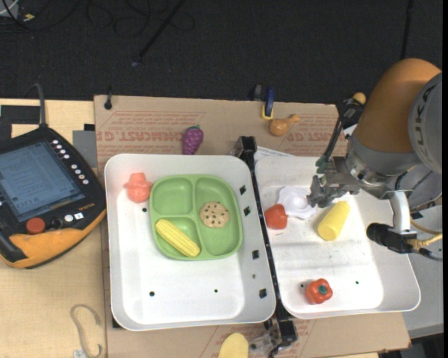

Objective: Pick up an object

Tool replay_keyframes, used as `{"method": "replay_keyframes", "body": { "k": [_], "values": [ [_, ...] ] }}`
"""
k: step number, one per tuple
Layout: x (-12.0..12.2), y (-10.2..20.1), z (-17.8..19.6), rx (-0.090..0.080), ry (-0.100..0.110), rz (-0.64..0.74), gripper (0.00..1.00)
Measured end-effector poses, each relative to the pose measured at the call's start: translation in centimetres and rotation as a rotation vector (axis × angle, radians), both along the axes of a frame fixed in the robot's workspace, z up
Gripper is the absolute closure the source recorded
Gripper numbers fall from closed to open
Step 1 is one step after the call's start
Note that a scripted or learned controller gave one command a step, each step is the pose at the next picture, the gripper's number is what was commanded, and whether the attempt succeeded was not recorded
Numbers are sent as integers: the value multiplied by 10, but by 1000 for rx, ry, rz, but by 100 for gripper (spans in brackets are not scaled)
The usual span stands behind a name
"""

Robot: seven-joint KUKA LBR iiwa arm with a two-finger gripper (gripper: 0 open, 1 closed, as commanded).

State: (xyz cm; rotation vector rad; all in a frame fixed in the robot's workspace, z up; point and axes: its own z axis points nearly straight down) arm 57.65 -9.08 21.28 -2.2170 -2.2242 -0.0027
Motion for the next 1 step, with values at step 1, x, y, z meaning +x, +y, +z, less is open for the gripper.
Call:
{"method": "replay_keyframes", "body": {
  "k": [1],
  "values": [
    [14,22,5,-1,1,-3,100]
  ]
}}
